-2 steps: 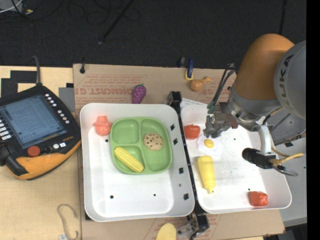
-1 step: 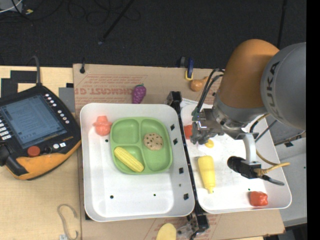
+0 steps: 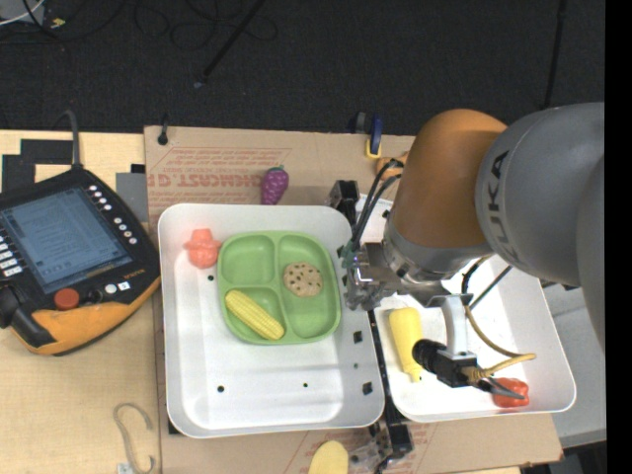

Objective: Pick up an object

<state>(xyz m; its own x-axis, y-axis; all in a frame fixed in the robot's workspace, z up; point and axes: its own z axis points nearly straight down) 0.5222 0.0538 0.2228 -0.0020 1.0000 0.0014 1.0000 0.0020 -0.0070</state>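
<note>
The yellow bottle (image 3: 405, 342), long and plastic-looking, lay in the right bin (image 3: 553, 363) just below the pincer (image 3: 367, 284). Whether the pincer stood apart or together, I couldn't tell.

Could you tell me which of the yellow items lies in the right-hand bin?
The yellow bottle-shaped toy, lying lengthwise in the right bin. The corn cob sits in the green tray; the yellow lump lies outside both bins.

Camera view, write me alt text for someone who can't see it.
A grey and orange robot arm reaches over two white bins. The left bin holds a green divided plate with a corn cob and a cookie, plus a pink toy; the right bin holds a yellow bottle.
</note>
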